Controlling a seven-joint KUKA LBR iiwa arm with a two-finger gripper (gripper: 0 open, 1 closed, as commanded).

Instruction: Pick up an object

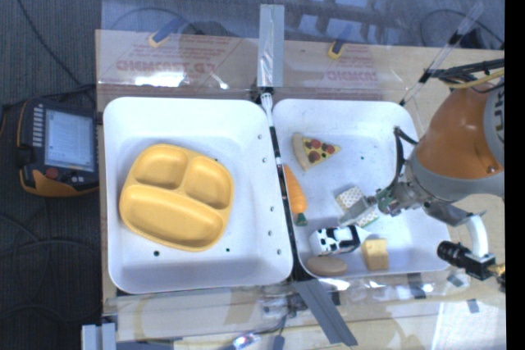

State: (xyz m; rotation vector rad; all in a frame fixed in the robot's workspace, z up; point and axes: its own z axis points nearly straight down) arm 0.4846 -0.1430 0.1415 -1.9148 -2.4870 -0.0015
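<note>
Reaching into the right bin [385, 115], the gripper [367, 213] hangs over a pale checkered piece [349, 197]; blur hides whether it is spread or pinching.

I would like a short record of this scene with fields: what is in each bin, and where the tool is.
left bin: yellow divided tray
right bin: pizza slice toy, carrot, black and white cow toy, cheese cube, brown flat piece, pale patterned block
tool: low in the right bin, beside the pale patterned block
tool fingers: cannot tell
</note>
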